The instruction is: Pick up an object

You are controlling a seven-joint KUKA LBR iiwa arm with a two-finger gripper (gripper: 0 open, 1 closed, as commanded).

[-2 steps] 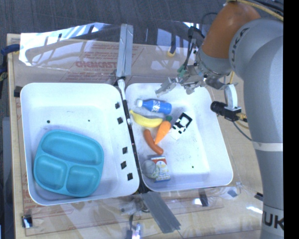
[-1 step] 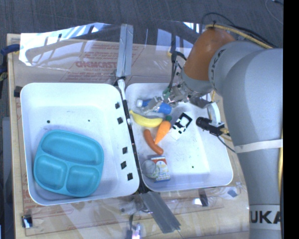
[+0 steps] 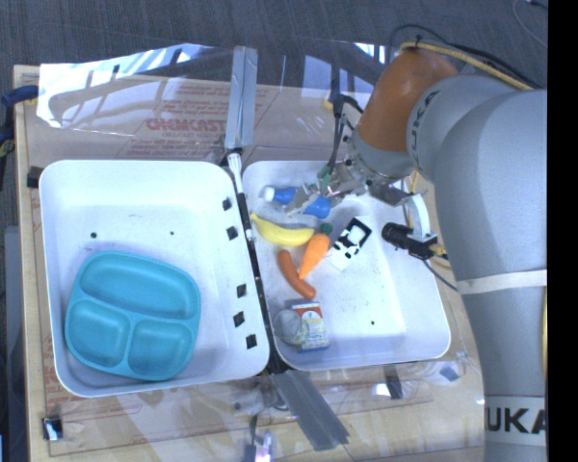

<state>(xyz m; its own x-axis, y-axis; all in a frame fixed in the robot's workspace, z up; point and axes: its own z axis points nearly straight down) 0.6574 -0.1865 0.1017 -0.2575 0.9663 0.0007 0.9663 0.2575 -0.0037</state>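
My claw (image 3: 326, 189) sits low at the right bin's (image 3: 419, 330) far end; finger state: cannot tell. The blue toy (image 3: 317, 208) lies just beside it, with the banana (image 3: 281, 230) and carrot (image 3: 314, 252) nearer the camera.

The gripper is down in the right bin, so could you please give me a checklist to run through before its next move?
1. Gripper over the right bin: ok, at its far end.
2. Something between the fingers: cannot tell, the wrist hides them.
3. Targets within reach: ok, the banana, carrot and blue item lie close by.
4. Room around the targets: not ok, they touch or overlap one another.
5. Small carton separate from the cluster: ok, it sits nearer the front wall.
6. Teal tray out of the way: ok, it lies in the left bin.
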